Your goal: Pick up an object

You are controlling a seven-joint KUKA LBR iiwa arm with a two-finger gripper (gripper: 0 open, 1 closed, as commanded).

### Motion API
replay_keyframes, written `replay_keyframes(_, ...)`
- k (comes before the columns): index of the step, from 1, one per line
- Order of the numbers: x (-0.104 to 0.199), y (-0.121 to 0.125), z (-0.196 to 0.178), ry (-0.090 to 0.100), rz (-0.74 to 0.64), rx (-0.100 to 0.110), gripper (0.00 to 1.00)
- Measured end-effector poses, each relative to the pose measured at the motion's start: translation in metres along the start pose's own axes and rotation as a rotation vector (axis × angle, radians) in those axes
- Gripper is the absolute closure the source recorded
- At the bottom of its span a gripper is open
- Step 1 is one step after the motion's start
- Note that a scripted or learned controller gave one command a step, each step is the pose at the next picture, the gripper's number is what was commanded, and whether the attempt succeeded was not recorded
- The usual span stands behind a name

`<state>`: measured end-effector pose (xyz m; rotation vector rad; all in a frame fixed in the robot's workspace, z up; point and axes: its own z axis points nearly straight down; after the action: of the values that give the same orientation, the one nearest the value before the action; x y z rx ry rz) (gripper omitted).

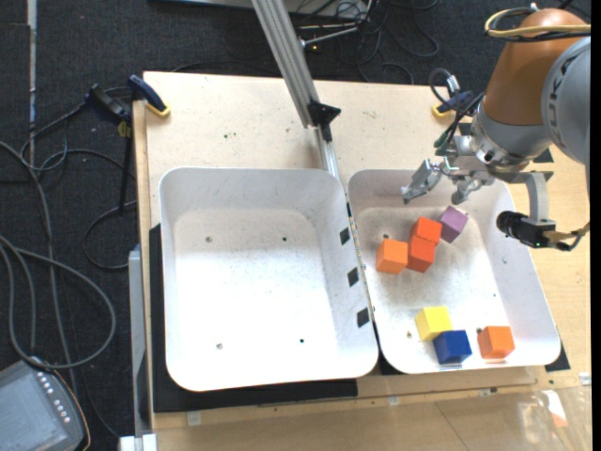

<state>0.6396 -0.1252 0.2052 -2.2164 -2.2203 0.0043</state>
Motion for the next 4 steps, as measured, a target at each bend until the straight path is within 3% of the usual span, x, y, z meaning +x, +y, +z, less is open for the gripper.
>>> replay_keyframes(1, 0.0, 0.001, -0.003, -0.001, -0.001, -0.005, 0.0)
replay_keyframes(2, -0.005, 0.001, 0.042, -0.001, 0.002, 0.0, 0.0)
replay_keyframes(3, -0.007, 0.002, 0.084, -0.005, 0.001, -0.019, 0.0)
replay_keyframes(4, -0.007, 0.005, 0.107, -0.004, -0.001, -0.012, 0.0)
